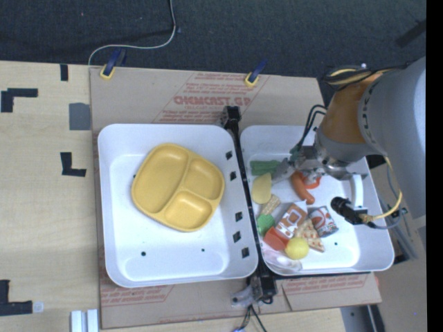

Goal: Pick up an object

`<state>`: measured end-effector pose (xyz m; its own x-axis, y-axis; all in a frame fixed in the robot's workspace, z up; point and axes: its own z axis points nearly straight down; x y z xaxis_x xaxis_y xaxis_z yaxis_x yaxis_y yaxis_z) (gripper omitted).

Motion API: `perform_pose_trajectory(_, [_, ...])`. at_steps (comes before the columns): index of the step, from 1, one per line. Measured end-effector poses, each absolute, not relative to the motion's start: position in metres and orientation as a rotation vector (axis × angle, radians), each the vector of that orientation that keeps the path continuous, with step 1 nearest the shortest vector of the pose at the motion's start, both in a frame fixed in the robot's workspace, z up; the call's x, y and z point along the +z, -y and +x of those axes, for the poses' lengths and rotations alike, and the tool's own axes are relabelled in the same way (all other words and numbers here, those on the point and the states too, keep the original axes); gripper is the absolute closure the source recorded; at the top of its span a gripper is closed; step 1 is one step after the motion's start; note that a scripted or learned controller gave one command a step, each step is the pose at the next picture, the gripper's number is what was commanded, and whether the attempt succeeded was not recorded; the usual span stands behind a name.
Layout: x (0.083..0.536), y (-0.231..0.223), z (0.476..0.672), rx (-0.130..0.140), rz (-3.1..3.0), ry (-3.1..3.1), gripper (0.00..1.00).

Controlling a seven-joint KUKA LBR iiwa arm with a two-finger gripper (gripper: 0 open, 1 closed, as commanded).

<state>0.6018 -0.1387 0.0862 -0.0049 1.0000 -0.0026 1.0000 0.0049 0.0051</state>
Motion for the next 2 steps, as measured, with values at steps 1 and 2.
perform_pose_trajectory(1, [0.097, 0.140, 0.601, 0.003, 2.214, -2.221, 1.00])
perform_pose_trajectory(2, [0.190, 0.050, 0.553, 0.010, 2.211, -2.232, 1.00])
